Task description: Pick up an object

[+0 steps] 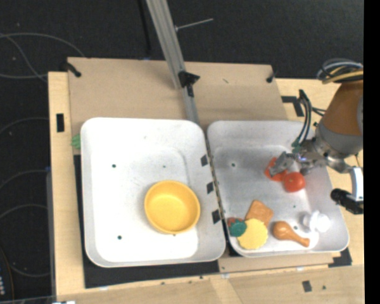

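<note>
A red ball (294,182), maybe a tomato, lies in the right bin (240,145), touching or just below the claw (280,167), which hangs low over that bin at the end of the grey arm (342,128) reaching in from the right. The claw's tips carry reddish-orange pads, and whether they are spread or pressed together cannot be told from this slanted view; nothing is plainly seen between them. Further toward the near rim of the same bin, below the claw, sit a tan wedge like a slice of bread (259,210), a yellow scalloped disc (253,234) with a small teal piece (237,227) touching its left side, an orange-brown pear-shaped toy (289,232) to the disc's right, and a small white lump (318,221) near the bin's right corner. Well to the claw's left, across the divide between the two bins, the left bin (126,144) holds one yellow bowl (171,206), upright, in its near right part. Both bins rest side by side on the brown bench (139,87), and a slanted metal rail (167,37) rises from behind where they meet.
</note>
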Available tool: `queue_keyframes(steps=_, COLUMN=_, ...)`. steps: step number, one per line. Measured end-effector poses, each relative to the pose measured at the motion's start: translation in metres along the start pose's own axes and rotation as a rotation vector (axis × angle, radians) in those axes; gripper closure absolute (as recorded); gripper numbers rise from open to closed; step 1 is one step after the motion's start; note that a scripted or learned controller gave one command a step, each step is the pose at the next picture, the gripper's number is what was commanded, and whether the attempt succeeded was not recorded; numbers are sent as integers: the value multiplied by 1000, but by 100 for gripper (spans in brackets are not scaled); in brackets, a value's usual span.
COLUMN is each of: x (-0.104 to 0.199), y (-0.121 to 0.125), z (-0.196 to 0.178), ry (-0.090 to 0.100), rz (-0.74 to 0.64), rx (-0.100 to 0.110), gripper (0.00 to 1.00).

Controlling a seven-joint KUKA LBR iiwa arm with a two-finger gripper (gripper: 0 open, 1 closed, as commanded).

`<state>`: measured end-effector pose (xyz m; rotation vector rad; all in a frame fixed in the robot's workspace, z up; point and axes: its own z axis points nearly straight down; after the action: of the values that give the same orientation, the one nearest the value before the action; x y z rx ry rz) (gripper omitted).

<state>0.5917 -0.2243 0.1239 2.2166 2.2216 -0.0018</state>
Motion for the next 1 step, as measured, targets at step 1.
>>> queue_keyframes(steps=1, x=-2, y=0, z=23, ry=-1, rz=1, rx=2, gripper=0)
